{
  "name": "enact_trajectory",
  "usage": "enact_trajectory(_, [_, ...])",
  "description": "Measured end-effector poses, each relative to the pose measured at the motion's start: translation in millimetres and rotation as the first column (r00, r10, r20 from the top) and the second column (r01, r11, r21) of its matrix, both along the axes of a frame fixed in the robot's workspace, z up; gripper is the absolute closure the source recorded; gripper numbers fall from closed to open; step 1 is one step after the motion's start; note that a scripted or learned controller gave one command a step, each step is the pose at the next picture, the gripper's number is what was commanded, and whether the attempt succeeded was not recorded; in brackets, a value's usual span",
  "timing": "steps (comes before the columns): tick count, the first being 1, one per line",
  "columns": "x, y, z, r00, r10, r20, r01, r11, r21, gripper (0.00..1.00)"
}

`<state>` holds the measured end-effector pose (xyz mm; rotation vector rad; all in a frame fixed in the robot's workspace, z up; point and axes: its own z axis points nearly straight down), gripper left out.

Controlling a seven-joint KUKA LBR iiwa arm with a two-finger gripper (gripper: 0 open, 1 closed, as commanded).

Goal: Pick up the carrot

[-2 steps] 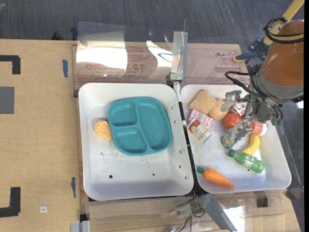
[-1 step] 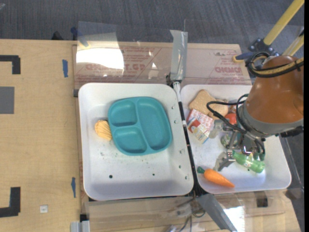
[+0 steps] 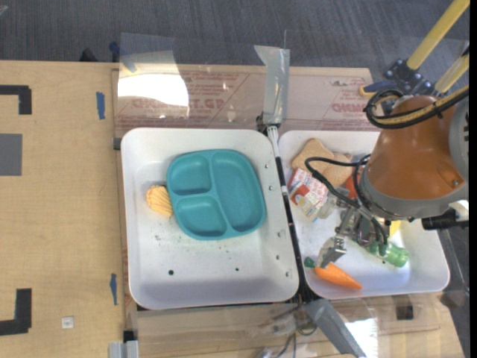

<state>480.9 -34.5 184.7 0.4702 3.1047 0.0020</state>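
Orange and lying flat, the carrot (image 3: 339,276) sits at the near edge of the right bin (image 3: 428,278), and we see the tool (image 3: 333,253) hanging just above its green-tipped end, though we cannot tell how wide it is set. Close around it we find a green toy (image 3: 393,256) under the wrist, a red-and-white packet (image 3: 308,190) and a tan slice of bread (image 3: 317,154) farther back. Across the divider we see the left bin (image 3: 149,271) holding a teal sectioned plate (image 3: 216,193) with a yellow shell-shaped piece (image 3: 159,199) touching its left side.
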Motion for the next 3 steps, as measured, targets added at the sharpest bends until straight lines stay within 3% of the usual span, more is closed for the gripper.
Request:
enact_trajectory(1, [0.2,37.0,0.3,1.000,-0.027,0.001,0.027,1.000,0.001,0.00])
enact_trajectory(2, [16.8,1.9,-0.1,0.976,-0.220,0.003,0.220,0.976,-0.001,0.00])
enact_trajectory(3, [0.0,29.2,0.7,0.965,0.262,0.002,-0.262,0.965,-0.001,0.00])
